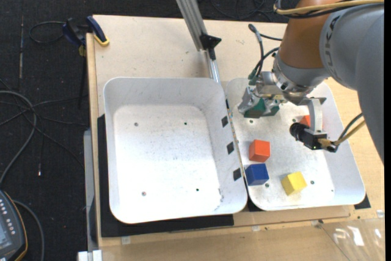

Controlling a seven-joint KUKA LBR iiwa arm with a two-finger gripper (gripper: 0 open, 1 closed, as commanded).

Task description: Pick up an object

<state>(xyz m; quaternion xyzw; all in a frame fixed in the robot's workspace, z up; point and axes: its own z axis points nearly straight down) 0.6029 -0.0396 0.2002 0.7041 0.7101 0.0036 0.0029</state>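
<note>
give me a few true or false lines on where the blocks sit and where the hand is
1. The orange block, blue block and yellow block all lie in the right bin. True.
2. The blue block lies in the left bin. False: it is in the right bin, near the shared edge.
3. The hand is over the right bin. True.
4. The yellow block is stacked on the orange one. False: they lie apart.
</note>
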